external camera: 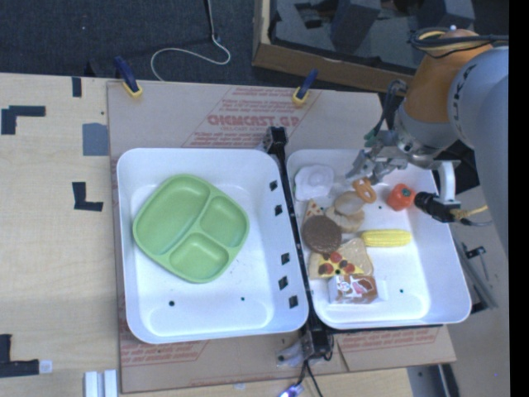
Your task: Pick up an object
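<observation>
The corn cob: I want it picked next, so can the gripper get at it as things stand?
Probably yes. The corn cob lies on bare bin floor with nothing on top; the gripper hovers nearby over the same bin.

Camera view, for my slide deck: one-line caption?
Gripper hovers over toy food in right bin; green tray in left bin.

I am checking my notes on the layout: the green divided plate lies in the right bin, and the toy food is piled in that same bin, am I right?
Not quite. The camera view shows the green divided plate in the left bin; the toy food is in the right bin.
</observation>
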{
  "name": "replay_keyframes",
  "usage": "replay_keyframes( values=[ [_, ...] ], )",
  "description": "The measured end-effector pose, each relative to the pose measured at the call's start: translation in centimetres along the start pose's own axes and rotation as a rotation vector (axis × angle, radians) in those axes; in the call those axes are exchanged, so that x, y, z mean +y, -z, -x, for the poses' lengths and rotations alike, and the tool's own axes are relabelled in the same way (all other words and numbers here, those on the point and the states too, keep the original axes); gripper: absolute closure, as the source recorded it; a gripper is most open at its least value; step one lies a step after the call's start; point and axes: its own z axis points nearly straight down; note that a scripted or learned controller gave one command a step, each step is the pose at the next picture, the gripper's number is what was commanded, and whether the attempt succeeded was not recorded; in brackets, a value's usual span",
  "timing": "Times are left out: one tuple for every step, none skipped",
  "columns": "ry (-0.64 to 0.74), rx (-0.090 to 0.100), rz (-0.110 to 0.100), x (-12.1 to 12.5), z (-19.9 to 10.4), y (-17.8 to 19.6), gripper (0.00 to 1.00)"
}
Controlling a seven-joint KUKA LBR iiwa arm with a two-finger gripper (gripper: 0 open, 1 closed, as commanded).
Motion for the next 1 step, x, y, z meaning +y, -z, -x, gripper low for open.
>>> replay_keyframes(
  values=[
    [0.002, 0.003, -0.003, -3.38, -7.24, 4.22, 1.0]
  ],
)
